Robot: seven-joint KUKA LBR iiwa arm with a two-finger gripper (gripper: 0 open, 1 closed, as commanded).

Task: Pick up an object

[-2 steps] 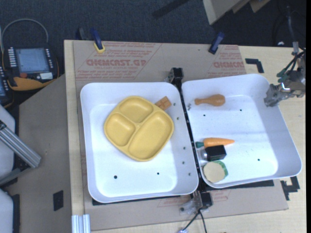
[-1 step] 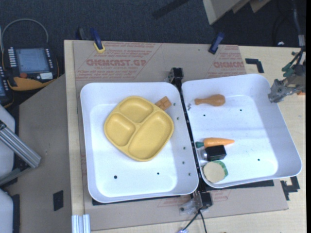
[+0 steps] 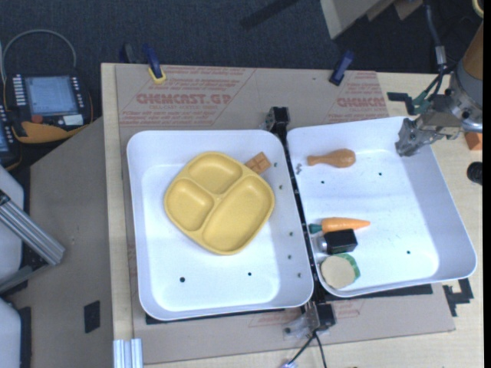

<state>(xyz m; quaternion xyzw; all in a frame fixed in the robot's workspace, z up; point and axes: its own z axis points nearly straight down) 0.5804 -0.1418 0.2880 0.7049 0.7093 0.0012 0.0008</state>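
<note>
**Mia:** Where is the gripper now?

**Ben:** Up at the far right corner of the right bin, just over its rim. I can't tell how its tips are set, they are too small and dark to see. I see nothing in them.

**Mia:** What could it pick up?

**Ben:** The closest thing is the drumstick (a toy chicken leg, I think). It lies in the same bin, to the left of the gripper and a little nearer to us.

**Mia:** Which way does it lie?

**Ben:** Sideways. Its long line runs left to right, with the fat end pointing toward the gripper and the thin end toward the middle wall.

**Mia:** And the other things?

**Ben:** From the drumstick, go toward us. There is a carrot, then a black block touching it, then a round lid at the near edge. They are farther from the gripper.

**Mia:** What about the yellow plate?

**Ben:** It is left of the drumstick, in the left bin, with a small brown block at its edge. That is far off.

**Mia:** So?

**Ben:** I think it should slide left and go down across the drumstick.
</note>
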